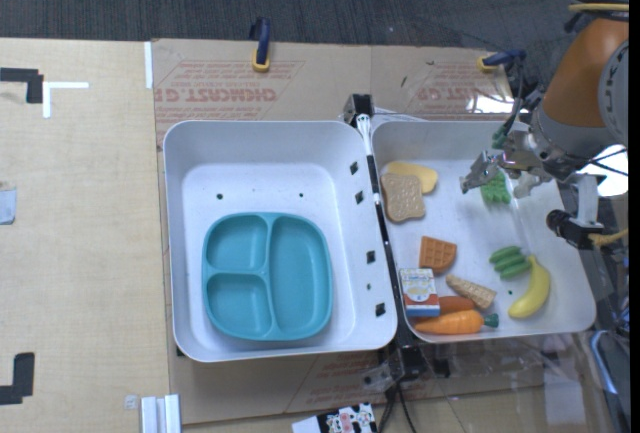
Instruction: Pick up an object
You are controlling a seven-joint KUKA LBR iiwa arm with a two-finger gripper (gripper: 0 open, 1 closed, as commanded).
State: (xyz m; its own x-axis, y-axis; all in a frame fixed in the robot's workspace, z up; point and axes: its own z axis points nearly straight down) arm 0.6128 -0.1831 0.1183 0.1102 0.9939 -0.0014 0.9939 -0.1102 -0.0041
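Carrot (447, 323) at right bin's (575, 321) near edge; green piece (494, 189) toward far right corner, between gripper's (497, 179) fingers, seemingly clamped. Lift straight, slowly, keeping squeeze steady, clear of bin wall and banana (532, 289).

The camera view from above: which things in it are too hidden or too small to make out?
- Green toy at the gripper: partly covered by it, so its shape is unclear.
- Small carton: print too small to read.
- Arm: cut off by the right edge.
- Carrot: top overlapped by the carton.
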